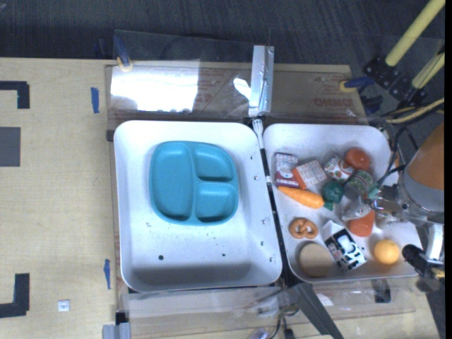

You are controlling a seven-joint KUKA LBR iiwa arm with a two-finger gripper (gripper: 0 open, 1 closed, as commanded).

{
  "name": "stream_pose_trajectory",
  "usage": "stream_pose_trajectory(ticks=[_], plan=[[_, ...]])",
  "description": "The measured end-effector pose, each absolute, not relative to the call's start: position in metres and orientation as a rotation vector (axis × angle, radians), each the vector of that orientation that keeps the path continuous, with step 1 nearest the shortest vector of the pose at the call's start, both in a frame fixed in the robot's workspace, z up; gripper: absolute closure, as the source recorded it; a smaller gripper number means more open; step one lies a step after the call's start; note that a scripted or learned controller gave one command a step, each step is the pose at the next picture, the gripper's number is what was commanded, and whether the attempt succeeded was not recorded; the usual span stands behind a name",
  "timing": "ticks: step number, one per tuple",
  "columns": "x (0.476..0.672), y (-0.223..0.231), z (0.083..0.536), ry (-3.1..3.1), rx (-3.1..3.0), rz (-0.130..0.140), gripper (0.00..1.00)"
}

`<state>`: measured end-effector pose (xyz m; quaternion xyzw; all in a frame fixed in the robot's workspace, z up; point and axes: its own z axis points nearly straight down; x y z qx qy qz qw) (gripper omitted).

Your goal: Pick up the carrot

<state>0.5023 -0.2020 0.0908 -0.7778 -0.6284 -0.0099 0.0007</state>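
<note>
Progress: the carrot [301, 198] lies in the right bin [282, 141] among the other items, not lifted, so the pick looks not yet done.
Carrot position: left part of the right bin, lying slantwise with its thick end toward the bin's middle, just below a small white packet [285, 165] and above a pretzel [304, 228].
Arm: the grey arm with its orange band [427, 164] sits at the right edge of the view, over the right bin's far side, well apart from the carrot.
Gripper: the gripper [385, 202] appears as metal parts near the bin's right wall; whether it is open or closed cannot be told, and no item is seen in it.
What is left: by the look of things, the reach across to the carrot, the grasp and the lift all remain.
Carrot shape and surface: tapered, smooth, bright orange, likely plastic toy food; its rounded sides may let it roll or slip.
Neighbours: a green can [360, 182], a red tomato [357, 157], an orange fruit [386, 252], a black-and-white carton [346, 248] and a flat brown disc [316, 258], crowded together.
Left bin: the left bin [134, 260] is white and shallow and holds a glossy blue divided plate [192, 182] with three compartments.
Tabletop: pale wood-coloured tabletop [53, 189] with black corner marks.
</note>
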Motion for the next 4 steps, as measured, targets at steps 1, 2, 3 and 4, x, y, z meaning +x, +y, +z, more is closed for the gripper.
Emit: stream_pose_trajectory(ticks=[1, 2, 3, 4], plan=[[0.546, -0.151, 0.144, -1.493, -2.765, -0.006, 0.0], [0.59, -0.107, 0.145, -1.647, -2.674, 0.0, 0.0], [0.566, -0.062, 0.185, -1.891, -2.505, 0.001, 0.0], [0.542, -0.062, 0.184, -1.989, -2.428, 0.003, 0.0]])
